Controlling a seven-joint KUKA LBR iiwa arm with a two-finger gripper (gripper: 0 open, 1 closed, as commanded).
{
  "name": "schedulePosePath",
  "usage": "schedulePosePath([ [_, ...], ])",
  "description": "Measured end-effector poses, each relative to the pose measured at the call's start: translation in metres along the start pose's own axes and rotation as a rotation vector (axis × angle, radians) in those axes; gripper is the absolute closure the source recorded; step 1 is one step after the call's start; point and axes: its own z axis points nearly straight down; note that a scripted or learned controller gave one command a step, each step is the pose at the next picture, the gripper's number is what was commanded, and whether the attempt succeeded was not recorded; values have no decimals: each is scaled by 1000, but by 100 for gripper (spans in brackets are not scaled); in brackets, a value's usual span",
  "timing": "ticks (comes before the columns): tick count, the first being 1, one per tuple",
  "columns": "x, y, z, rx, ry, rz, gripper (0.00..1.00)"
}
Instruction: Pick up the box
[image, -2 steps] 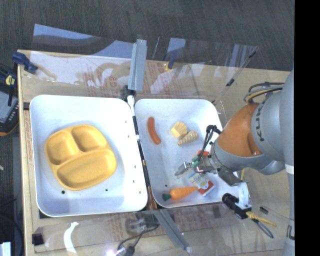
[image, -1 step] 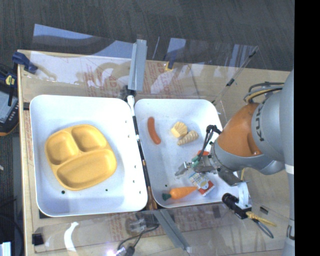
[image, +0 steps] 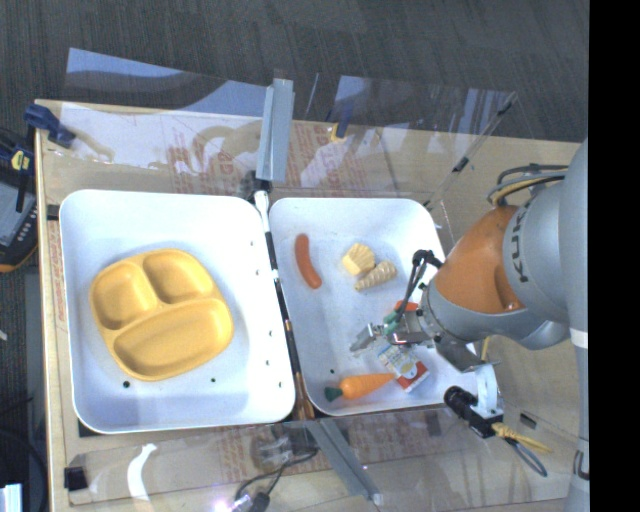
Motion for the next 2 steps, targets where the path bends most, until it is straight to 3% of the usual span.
schedulePosePath([
  [2,0,0,0,0,0,0,0],
])
